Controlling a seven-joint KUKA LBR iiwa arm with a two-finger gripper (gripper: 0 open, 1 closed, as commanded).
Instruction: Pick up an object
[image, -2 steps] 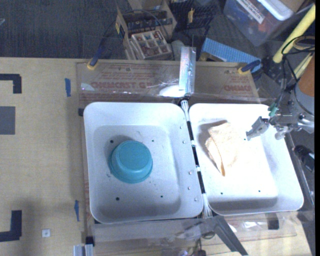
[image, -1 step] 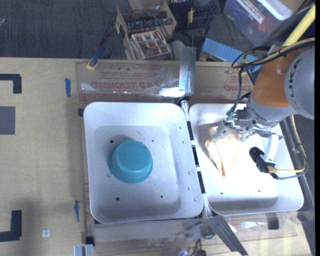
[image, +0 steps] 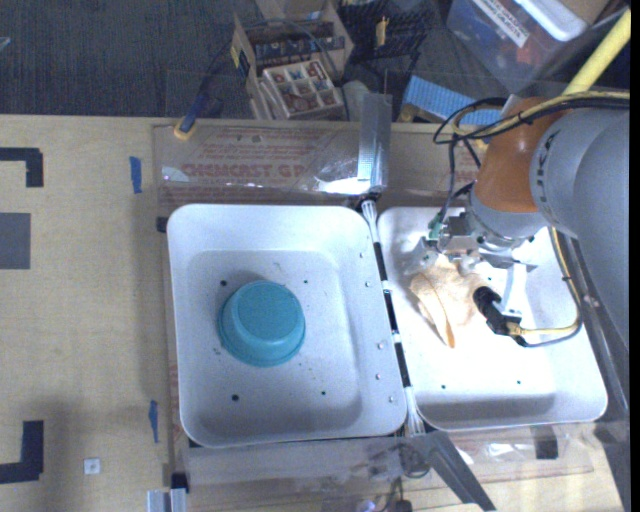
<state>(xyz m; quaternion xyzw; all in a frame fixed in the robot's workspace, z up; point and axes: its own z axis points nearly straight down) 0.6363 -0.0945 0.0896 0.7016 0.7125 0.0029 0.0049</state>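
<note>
Teal bowl (image: 262, 322) is seen upturned in the left bin (image: 340, 225). At three o'clock, the gripper (image: 462, 262) is lowered over a tan object (image: 443, 303); its grip cannot be told.

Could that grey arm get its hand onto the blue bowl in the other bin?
Probably yes. The blue bowl sits alone, upside down, in the left bin, with nothing above it; the hand is over the right bin.

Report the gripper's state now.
Gripper: cannot be told; it is low in the right bin, over a tan object.
</note>
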